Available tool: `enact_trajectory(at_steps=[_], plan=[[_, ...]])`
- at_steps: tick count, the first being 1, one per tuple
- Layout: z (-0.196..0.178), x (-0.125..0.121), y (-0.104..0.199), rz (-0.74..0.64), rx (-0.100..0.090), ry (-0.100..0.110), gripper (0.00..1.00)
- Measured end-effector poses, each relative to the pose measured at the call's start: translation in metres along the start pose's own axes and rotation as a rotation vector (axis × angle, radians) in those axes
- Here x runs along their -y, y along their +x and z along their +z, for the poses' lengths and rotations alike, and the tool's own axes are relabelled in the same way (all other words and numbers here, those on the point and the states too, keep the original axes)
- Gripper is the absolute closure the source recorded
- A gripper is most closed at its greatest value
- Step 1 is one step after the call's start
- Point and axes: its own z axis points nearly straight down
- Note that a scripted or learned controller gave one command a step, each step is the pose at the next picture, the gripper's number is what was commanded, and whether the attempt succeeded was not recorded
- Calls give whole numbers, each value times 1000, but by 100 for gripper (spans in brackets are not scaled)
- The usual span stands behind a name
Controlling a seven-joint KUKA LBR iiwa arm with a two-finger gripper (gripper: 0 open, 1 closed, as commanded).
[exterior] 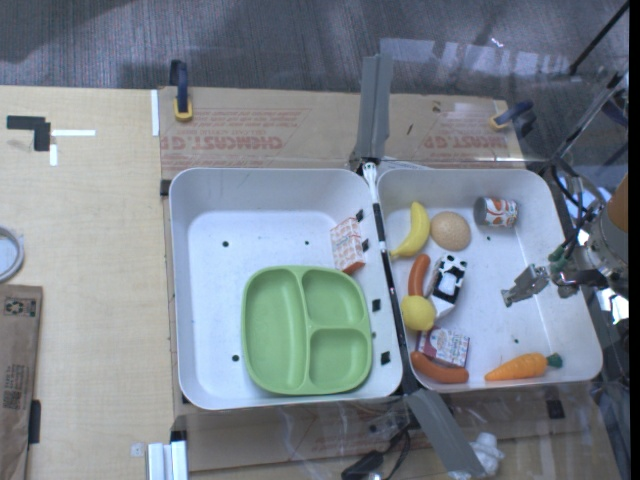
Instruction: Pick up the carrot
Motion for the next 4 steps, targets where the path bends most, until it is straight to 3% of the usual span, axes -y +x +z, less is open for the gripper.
enact_trajectory(at_steps=[1, 2, 3, 4], plan=[[78, 1, 10, -38, -2, 4, 0], [108, 1, 4, -175, -2, 2, 0], [-1, 1, -11, -148, 1, 0, 0], [103, 1, 7, -118, -2, 2, 0]])
